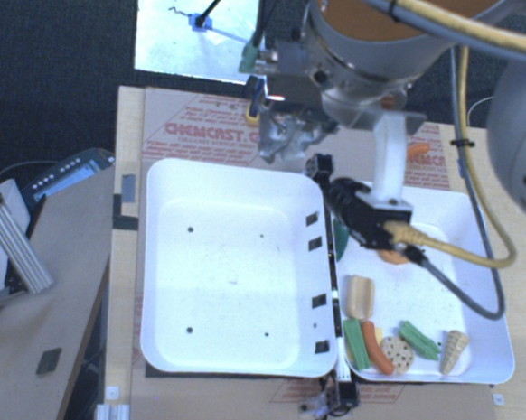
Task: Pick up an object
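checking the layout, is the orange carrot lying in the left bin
No, the orange carrot lies in the right bin, near its front edge beside a cookie.

Robot lab — bench (120,279), white bins (233,247)

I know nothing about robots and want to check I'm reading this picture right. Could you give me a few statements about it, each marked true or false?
1. The carrot lies in the bin on the view's right. True.
2. The ice-cream cone lies at the far end of that bin. False: it lies near the bin's front edge.
3. The arm wears an orange band. True.
4. The end effector holds the cookie. False: the cookie lies on the bin's floor beside the carrot, well away from the end effector.
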Robot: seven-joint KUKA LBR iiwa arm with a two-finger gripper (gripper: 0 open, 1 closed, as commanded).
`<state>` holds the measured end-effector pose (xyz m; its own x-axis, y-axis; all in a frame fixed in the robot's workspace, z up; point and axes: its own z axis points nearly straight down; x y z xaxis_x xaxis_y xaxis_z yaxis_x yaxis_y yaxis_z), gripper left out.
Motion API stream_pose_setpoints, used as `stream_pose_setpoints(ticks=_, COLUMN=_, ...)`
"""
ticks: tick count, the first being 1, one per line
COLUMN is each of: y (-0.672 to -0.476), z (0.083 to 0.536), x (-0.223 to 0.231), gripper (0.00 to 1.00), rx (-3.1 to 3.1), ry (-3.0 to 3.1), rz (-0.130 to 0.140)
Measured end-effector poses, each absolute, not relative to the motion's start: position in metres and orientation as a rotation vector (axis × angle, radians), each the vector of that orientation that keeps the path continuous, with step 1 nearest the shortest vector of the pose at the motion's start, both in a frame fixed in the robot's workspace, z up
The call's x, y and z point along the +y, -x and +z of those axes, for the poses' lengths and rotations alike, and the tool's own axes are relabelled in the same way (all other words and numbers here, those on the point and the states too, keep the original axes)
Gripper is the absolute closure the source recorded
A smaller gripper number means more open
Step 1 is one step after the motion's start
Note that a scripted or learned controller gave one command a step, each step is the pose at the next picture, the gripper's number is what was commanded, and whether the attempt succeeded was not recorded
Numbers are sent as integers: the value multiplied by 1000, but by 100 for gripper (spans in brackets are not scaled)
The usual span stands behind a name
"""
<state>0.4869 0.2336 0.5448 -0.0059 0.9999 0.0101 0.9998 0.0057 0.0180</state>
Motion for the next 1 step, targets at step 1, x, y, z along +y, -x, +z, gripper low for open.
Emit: stream_pose_setpoints(ticks=1, y=-579, z=534, x=144, gripper=100, rx=2208, ry=-2228, rz=0)
